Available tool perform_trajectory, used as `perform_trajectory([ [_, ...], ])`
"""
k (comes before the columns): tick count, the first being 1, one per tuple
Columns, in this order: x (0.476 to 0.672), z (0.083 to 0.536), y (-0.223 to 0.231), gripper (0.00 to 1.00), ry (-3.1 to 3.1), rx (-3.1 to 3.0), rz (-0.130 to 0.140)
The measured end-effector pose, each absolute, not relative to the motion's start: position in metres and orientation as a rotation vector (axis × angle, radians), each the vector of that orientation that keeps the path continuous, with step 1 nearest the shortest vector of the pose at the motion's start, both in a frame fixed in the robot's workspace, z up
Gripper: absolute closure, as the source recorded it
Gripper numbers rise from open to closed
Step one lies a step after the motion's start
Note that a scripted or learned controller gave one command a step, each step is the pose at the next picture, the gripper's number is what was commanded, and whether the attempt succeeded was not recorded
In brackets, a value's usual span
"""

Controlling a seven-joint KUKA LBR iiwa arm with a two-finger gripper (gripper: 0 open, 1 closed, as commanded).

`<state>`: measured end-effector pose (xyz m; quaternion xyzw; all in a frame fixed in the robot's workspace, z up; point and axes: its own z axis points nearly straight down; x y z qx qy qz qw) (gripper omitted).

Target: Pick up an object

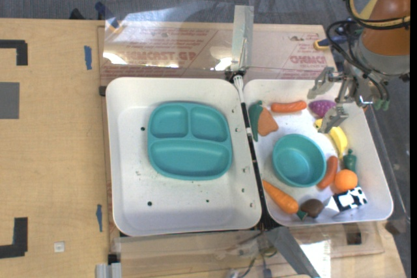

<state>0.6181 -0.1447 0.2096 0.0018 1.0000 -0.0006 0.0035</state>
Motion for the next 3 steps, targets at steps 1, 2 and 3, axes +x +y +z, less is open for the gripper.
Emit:
perform_trajectory([
  [1, 0.618, 0.094, -0.175, 0.00, 3.122, 0.063, -0.006],
  [2, 0.584, 0.092, -0.186, 0.00, 3.126, 0.075, -0.005],
  [3, 0.549, 0.092, -0.177, 0.00, 3.127, 0.059, -0.006],
])
